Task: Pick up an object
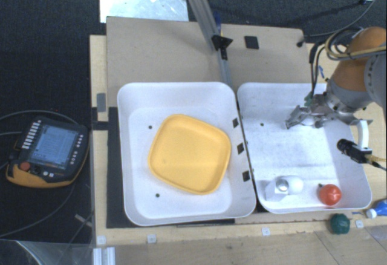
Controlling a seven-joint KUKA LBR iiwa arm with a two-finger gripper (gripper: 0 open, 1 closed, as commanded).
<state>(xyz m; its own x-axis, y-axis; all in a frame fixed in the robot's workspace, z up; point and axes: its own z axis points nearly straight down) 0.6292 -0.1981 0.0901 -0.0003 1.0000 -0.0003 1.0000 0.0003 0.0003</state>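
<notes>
Yellow square plate (190, 153) is held in the left bin (130, 137), lying flat near its middle. In the right bin (266, 137), a red ball (329, 194) and a small white-and-silver object (284, 186) are set along the near edge. Gripper (300, 117) is positioned over the right bin's far half, well apart from both; its state cannot be told.

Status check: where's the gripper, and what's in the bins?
Gripper over right bin, upper area. Red ball, white object at near edge. Yellow plate in left bin.
</notes>
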